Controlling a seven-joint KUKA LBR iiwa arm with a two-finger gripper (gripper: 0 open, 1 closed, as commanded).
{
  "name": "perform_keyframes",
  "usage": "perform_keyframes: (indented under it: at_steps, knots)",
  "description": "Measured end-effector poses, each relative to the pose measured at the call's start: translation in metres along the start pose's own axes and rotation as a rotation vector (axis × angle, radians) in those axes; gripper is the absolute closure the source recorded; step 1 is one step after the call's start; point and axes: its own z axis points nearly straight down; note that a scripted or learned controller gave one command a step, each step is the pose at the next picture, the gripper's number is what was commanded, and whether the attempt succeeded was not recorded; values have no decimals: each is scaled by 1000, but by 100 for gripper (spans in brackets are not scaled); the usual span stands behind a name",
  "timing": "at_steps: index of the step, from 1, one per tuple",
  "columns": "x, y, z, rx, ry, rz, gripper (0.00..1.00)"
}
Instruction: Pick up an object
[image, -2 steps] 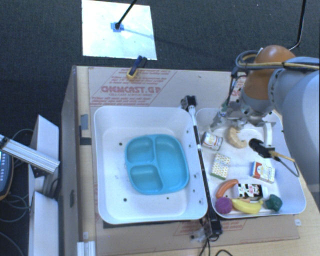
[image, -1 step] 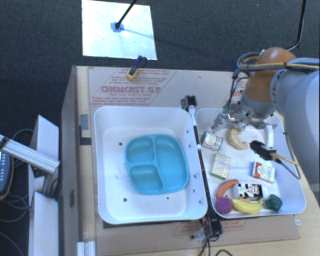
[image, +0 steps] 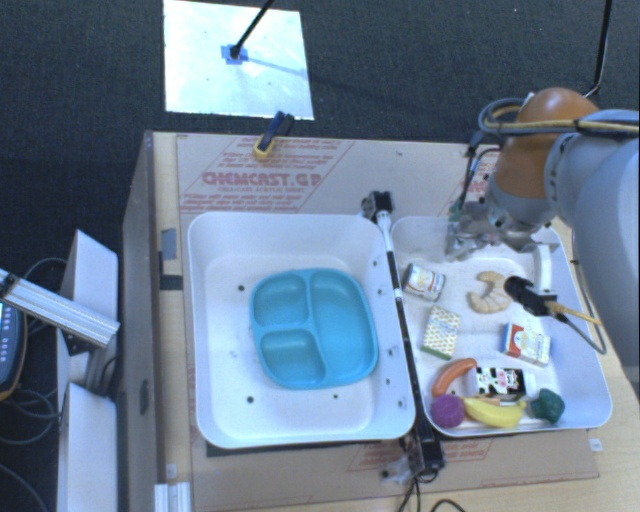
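- Claw (image: 466, 240): you have it low over the far end of the right bin (image: 572, 372). Whether it is released or clenched cannot be told, and nothing shows in its grasp.
- Nearest candidate: small can (image: 422, 281), on its side, just near and left of the claw, long axis roughly left-right.
- Second candidate: croissant-shaped piece (image: 490, 293), near and slightly right of the claw, apart from the can.
- Right bin, middle: green-and-white patterned block (image: 441, 332); red-and-white carton (image: 526, 343).
- Right bin, near edge, clustered: orange piece (image: 453, 375), black-and-white box (image: 500, 380), purple ball (image: 448, 410), banana (image: 492, 413), green lump (image: 547, 405).
- Left bin (image: 225, 330): blue divided tray (image: 312, 327), three compartments, nothing in them.
- Judgement: your shortest move is probably nearward to can or croissant.
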Motion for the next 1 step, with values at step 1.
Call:
perform_keyframes:
  at_steps: [1]
  knots:
    - [0, 0, 0, 0, 0, 0, 0]
